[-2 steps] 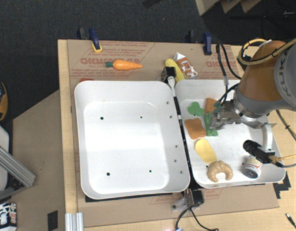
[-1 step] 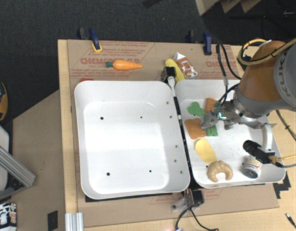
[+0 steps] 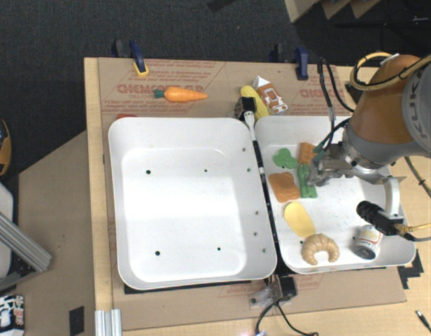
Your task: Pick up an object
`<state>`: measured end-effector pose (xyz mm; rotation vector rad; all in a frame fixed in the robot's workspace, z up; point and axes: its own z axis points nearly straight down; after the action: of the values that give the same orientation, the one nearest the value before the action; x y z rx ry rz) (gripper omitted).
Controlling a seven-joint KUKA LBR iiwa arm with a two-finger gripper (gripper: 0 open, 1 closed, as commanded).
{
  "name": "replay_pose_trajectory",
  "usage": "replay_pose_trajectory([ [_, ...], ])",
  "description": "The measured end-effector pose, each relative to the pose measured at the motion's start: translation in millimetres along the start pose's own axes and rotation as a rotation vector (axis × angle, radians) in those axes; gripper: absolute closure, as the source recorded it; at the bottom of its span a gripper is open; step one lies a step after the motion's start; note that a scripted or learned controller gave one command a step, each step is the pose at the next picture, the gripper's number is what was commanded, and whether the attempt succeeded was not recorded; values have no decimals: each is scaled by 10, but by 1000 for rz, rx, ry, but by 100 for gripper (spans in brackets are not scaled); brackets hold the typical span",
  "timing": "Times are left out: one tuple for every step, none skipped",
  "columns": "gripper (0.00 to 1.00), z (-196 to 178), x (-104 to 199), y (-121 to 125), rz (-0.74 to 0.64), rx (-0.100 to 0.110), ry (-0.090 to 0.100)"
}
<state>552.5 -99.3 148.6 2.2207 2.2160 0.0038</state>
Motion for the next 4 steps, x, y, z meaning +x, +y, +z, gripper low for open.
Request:
replay_pose_trajectory([
  [0, 7, 1, -3, 0, 1, 0],
  [0, 667, 76, 232, -3, 7, 2],
  [100, 512, 74, 248, -2, -2, 1],
  [100, -1538, -97, 490, -3, -16, -4],
])
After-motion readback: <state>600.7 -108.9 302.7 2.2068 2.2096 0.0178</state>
